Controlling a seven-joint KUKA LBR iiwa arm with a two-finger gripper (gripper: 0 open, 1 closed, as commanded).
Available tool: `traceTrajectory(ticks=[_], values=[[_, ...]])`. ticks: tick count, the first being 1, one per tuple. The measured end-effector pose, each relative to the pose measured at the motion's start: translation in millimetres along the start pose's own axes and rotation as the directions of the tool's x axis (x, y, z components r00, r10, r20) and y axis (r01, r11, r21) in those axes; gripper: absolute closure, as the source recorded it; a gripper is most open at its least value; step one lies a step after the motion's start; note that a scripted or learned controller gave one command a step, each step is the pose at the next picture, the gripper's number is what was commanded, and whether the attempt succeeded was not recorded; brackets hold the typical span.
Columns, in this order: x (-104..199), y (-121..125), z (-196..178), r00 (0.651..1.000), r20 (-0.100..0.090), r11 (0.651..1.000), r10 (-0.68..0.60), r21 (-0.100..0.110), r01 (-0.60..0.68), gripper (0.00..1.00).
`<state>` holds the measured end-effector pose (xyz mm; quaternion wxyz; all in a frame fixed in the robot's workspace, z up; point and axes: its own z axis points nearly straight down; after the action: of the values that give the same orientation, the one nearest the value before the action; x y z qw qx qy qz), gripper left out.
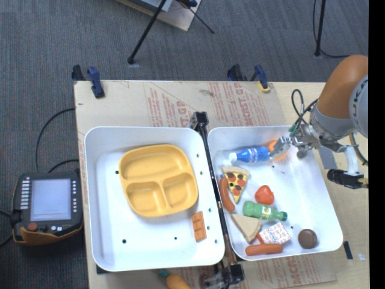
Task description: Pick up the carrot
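Carrot (pixel 274 145) — small orange piece near the right bin's (pixel 329 188) back edge, beside the blue bottle's (pixel 251 155) cap end, at the gripper (pixel 287 146). Finger state: cannot tell. Risk — the bottle crowds it; fingers could catch the bottle instead.

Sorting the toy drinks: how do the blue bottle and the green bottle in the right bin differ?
The blue bottle lies near the bin's far side, beside the pincer; the green bottle lies mid-bin, below the tomato. The blue one's cap points left, the green one's right. Both lie on their sides.
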<state>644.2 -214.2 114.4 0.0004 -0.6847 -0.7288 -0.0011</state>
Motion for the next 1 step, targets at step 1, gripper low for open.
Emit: traceTrajectory(ticks=[1], values=[[0.2, -0.2, -0.9, 1.0, 0.001, 1.0, -0.007, 0.001, 0.007, 0.0]])
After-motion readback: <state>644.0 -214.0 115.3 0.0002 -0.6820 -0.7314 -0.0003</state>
